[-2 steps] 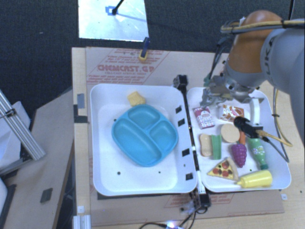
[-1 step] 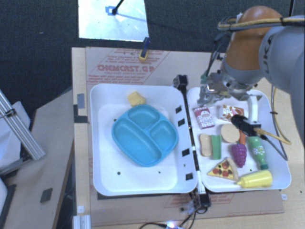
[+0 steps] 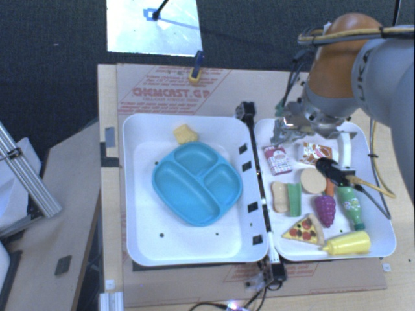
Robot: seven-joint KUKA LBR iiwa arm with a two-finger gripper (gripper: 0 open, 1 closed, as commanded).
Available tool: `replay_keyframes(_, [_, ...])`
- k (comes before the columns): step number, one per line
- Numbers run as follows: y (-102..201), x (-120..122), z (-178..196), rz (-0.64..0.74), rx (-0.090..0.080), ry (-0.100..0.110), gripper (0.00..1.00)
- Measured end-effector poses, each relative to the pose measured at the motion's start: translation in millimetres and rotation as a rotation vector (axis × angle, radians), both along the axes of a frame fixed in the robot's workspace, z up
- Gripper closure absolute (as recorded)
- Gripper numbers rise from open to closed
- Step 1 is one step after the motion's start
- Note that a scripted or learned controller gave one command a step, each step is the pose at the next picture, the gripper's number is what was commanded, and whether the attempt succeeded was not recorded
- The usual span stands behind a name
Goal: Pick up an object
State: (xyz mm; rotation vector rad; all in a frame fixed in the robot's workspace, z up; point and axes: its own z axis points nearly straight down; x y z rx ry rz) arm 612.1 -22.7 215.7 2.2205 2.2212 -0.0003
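My gripper [image 3: 283,133] hangs over the far left corner of the right bin [image 3: 386,237], just above a small red carton [image 3: 277,160]. Nothing shows between its tips. Beside the carton lies a red and white packet [image 3: 316,153]. Toward the front of the same bin lie a round beige biscuit [image 3: 312,182], a bread roll [image 3: 280,196], a green strip [image 3: 294,199], purple grapes [image 3: 325,209], a green bottle [image 3: 352,206], a pizza slice [image 3: 304,230] and a yellow bottle [image 3: 347,243].
The left bin [image 3: 139,238] holds a blue divided plate [image 3: 196,183] and a small yellow piece [image 3: 185,133] at its far edge. A black-clipped divider [image 3: 254,173] separates the two bins. The grey arm [image 3: 382,70] reaches in from the right.
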Motion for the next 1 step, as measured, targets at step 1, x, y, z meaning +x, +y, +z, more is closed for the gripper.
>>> replay_keyframes(1, [0.3, -8.7, 18.9, 0.000, 0.001, -0.001, 1.00])
